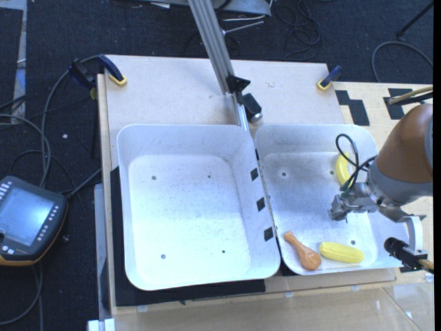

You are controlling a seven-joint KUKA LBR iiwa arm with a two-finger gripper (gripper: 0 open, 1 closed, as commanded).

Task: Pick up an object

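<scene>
a yellow corn-shaped toy [341, 252] and an orange spoon-like toy [304, 251] are lying side by side, close but apart, along the near wall of the right bin [296, 154], while the end effector [339, 210] is hanging low over the bin floor just beyond them, touching neither as far as the slanted view is showing. nothing is sitting in its grip, and whether it is spread or pressed together cannot be told, since the tip is reading as a small dark blur. the likely trouble is looking plain: a straight descent from here would be landing on bare floor between the objects and closing on nothing. a second yellow object [342, 169] is lying farther back, partly hidden behind a looping black cable [348, 154] and the arm's [406, 158] orange band, so a reach there may be snagging the cable or pushing the piece against the wall. the left bin [180, 143] is sitting alongside on the worktop [179, 92].
</scene>
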